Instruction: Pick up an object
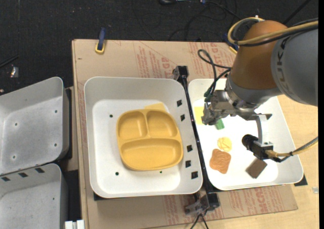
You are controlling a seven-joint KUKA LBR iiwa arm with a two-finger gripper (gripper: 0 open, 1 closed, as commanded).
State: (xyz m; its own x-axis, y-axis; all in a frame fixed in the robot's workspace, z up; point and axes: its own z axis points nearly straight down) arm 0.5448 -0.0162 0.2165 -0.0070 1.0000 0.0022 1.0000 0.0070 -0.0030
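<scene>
My gripper (216, 109) hangs low over the left rear part of the right bin (288, 180), with my grey arm (296, 66) reaching in across the bin's far side. From this overhead slant the wrist housing covers the tool, so I cannot tell whether it is spread or closed, and nothing can be seen pinched in it. Directly at its tip lie a yellow-green item (207, 117) and a small green piece (220, 125), the two touching or nearly so. These look like the likeliest targets of this pick, since the tool sits right on top of them. Nearer the camera in the same bin lie a round yellow piece (224, 144) and, just beside it, an orange waffle-shaped piece (220, 161), with a brown block (255, 168) apart to their right. All three lie loose and flat on the floor. The left bin (96, 137) holds a yellow divided plate (150, 139), lying flat with a pale yellow item (157, 106) peeking out from behind its far edge, well away from my tool. In my judgement the pick is not yet settled: the small pieces crowd the wall between the bins, which leaves little room to close around one.
</scene>
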